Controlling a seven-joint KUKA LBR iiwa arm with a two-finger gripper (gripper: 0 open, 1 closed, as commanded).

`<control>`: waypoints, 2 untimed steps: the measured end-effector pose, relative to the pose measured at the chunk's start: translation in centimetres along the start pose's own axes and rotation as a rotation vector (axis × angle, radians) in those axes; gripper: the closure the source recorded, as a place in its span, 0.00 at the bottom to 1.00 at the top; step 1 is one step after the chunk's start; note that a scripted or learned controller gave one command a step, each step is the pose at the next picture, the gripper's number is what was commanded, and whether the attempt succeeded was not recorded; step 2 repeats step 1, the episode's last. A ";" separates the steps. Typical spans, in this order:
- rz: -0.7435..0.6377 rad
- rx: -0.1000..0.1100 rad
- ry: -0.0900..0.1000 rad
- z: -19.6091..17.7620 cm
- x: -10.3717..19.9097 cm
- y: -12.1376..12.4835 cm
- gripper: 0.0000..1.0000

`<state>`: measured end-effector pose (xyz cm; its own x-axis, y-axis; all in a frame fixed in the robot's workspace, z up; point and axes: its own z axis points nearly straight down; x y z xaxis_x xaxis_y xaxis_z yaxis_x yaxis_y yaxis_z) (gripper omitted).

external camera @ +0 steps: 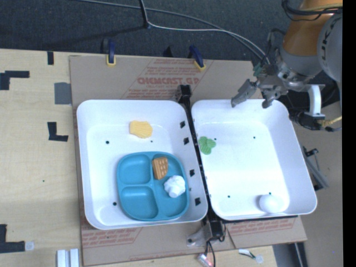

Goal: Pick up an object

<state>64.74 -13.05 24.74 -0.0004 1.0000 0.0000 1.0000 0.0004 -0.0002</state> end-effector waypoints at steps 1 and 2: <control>0.000 0.000 0.000 0.0 0.0 0.0 0.00; 0.000 0.000 0.000 0.0 0.0 0.0 0.00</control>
